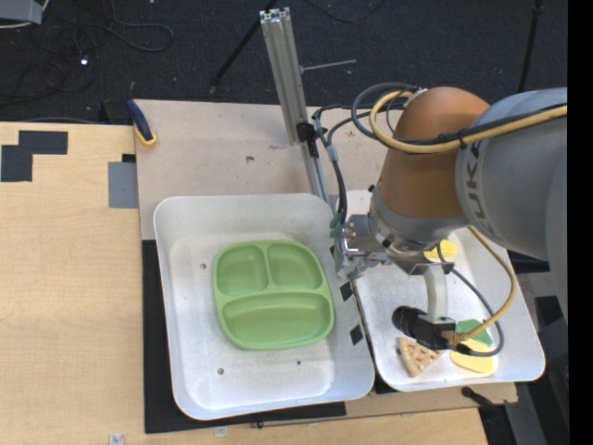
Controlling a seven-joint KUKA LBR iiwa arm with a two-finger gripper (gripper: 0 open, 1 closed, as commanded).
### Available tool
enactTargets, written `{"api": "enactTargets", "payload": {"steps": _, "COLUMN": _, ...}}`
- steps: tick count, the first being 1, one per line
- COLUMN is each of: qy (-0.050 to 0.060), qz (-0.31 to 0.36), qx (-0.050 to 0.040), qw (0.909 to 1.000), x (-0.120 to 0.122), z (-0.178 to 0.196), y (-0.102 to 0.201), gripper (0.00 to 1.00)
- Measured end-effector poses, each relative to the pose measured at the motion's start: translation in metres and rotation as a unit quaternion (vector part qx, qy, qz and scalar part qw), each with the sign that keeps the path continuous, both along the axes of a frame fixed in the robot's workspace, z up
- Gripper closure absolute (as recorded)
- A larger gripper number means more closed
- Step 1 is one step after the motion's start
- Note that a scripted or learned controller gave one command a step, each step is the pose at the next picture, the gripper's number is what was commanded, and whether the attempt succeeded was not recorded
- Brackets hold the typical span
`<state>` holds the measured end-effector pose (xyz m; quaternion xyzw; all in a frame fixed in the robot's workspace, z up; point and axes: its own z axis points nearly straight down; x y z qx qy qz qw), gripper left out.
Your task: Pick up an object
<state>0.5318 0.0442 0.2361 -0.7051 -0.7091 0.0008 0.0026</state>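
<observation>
The tan, triangular pizza-slice toy (417, 356) lies near the front edge of the right shallow white bin (515, 343), just beside a flat yellow piece (474, 362). A second small yellow object (448, 248) shows farther back, partly hidden by the grey arm (519, 174). The pincer (352, 247) sits over that bin's left wall, apart from the toy; its state cannot be told. The left shallow white bin (185, 341) holds a green divided plastic plate (273, 295). Both bins rest on the desk (213, 146).
</observation>
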Motion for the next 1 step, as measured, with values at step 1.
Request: {"api": "enactTargets", "payload": {"steps": 1, "qy": -0.001, "qz": 0.000, "qx": -0.0005, "qw": 1.0000, "x": 0.0113, "z": -0.0034, "y": 0.0517, "gripper": 1.00}}
